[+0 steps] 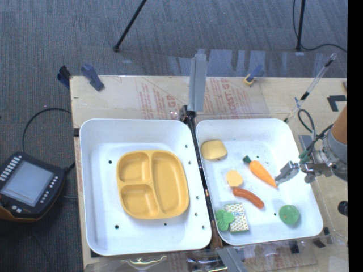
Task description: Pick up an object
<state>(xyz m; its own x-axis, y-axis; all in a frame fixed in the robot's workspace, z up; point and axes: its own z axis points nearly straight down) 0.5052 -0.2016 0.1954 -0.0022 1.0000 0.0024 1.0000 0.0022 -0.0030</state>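
the gripper (pixel 285 173) is seen at the right side of the right bin (pixel 266 128), just beside the carrot (pixel 262 173); nothing is seen between its fingers, and whether they are spread or closed cannot be told.

the carrot, the nearest thing to be picked, lies on the bin floor at a slant, its green top toward the bin's middle and its tip toward the gripper. it is judged to be a light, stiff plastic toy with a smooth, tapering body, so slipping toward the thin end is to be expected; it would best be taken across its thicker middle, with the fingers set square to its length.

in the same bin are found a sausage (pixel 248 197) near the carrot, a small yellow piece (pixel 234 178), a pale yellow lump (pixel 214 149), a green round thing (pixel 289 215), a small patterned packet (pixel 236 218) and a green leafy piece (pixel 222 220) touching it.

the left bin (pixel 93 152) holds a yellow divided tray (pixel 153 183), in whose three compartments nothing is seen.
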